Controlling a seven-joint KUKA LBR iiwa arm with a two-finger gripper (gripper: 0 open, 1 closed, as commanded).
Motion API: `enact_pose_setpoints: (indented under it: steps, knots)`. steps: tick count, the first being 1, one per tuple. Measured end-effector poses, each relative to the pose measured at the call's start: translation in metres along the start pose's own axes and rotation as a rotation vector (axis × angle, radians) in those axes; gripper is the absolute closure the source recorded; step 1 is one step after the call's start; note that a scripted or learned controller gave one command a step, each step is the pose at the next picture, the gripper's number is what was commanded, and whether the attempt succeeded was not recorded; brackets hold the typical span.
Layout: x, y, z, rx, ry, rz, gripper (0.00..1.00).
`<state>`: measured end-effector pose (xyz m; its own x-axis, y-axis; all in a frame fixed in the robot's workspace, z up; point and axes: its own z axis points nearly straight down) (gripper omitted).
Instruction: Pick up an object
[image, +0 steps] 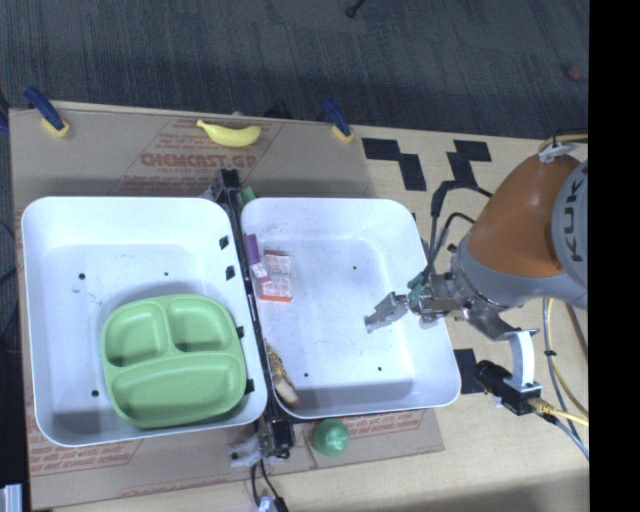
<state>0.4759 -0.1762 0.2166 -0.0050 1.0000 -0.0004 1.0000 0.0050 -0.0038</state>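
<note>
Bins side by side fill most of what we see, resting on a cardboard sheet (200, 150) laid over the bench (480, 470). Starting at nine o'clock, we find the left bin (60, 240), and in its six-o'clock half lies a green divided plate (175, 358) with three compartments, flat on the bin floor. At twelve o'clock from this bin, a yellow banana (230, 131) sits on the cardboard just outside the rim, with a blue clamp (46, 113) well off toward ten o'clock and a second blue clamp (337, 118) toward one o'clock of the banana.

Moving on, we reach the right bin (330, 215). Near its nine-o'clock wall lies a small red-and-white packet (275, 276), with a thin purple item (253, 250) just beside it against the divider. At the bin's seven-o'clock corner a tan, lumpy object (279, 380) rests against the wall. Outside the bin at six o'clock, a green ball (331, 436) sits on the cardboard.

Farther toward three o'clock, the claw (385, 313) hangs over the right bin's floor near its three-o'clock wall, well apart from the packet. We cannot tell whether its fingers are apart or together, and we see nothing between them. Behind it, at three o'clock, the arm (520, 235) shows its orange band.
</note>
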Motion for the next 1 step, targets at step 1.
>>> enact_pose_setpoints:
  steps: [1]
  knots:
    - [-0.0348, 0.0000, 0.0921, 0.001, 0.002, -0.001, 0.00]
